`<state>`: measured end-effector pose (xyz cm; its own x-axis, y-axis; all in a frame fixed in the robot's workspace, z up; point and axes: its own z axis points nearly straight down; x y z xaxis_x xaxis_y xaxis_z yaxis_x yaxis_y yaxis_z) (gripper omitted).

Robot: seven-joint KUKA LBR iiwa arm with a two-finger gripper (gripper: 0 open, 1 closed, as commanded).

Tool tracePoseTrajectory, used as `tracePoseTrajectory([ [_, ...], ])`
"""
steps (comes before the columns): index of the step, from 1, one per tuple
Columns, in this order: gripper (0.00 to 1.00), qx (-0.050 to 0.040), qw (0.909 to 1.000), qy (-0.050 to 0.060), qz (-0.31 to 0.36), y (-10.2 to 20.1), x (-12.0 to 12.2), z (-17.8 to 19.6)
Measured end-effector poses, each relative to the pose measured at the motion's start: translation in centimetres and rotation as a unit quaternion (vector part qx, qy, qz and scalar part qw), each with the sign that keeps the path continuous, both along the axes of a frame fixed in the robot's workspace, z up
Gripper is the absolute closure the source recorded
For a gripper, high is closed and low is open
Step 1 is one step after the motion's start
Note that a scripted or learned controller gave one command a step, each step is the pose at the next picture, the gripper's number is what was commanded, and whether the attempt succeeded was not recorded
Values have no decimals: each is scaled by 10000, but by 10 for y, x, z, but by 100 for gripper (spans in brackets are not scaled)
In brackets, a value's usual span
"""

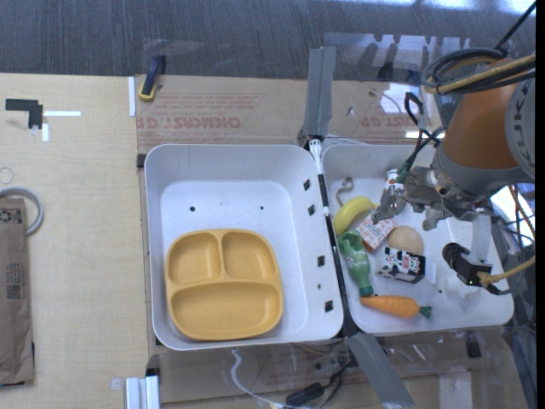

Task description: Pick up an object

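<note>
Gripper (393, 201) hovers over banana (353, 213) in right bin (477, 313).

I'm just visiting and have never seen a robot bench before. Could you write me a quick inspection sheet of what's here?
Surface: wooden bench bearing left bin and right bin.
Job's things: in the right bin, banana, green bottle, carrot, black-and-white toy, small red-and-white packet.
Clutter: yellow divided plate in the left bin.
Grippers: gripper low over the right bin, near the banana; grasp unclear.
Cables: black and yellow hoses along the arm.
Surroundings: brown paper bag at left; cardboard sheet behind the bins.
</note>
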<state>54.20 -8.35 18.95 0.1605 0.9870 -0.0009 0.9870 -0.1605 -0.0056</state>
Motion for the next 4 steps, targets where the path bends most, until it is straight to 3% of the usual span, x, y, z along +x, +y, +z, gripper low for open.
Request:
tracePoseTrajectory([
  [1,0,-6,9989,6,-475,53,-5,0],
  [2,100,-13,9988,22,-487,51,-4,7],
  [3,100,-17,9957,-7,-930,-23,4,122],
  [4,100,-4,9973,2,737,23,-18,109],
])
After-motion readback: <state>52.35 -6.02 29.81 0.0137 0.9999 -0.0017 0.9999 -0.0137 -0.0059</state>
